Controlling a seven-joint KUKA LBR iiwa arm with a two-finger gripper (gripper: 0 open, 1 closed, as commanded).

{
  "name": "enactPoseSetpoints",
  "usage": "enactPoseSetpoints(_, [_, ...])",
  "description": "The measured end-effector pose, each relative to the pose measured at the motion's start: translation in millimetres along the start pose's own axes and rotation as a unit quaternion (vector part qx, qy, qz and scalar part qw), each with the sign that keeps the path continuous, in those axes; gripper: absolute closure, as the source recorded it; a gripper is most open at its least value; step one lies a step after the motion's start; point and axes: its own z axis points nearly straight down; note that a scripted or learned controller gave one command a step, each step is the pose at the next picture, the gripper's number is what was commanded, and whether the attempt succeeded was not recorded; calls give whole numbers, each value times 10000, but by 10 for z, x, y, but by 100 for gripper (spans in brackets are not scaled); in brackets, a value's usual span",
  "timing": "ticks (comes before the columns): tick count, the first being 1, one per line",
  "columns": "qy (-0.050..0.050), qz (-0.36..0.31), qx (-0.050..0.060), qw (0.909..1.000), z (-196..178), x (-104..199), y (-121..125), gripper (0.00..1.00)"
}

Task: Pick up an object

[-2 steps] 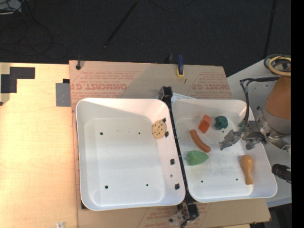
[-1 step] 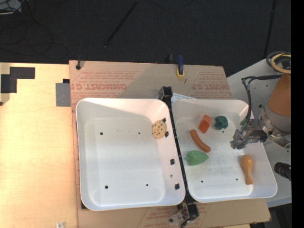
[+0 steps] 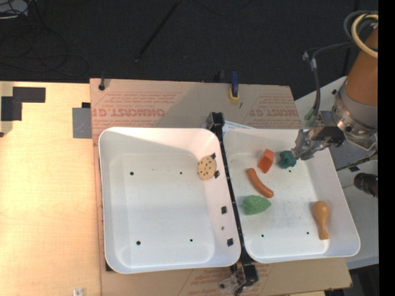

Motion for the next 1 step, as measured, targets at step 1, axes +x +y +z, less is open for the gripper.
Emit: enactPoseSetpoints(1, [5, 49, 106, 9999, 430, -18, -590, 100])
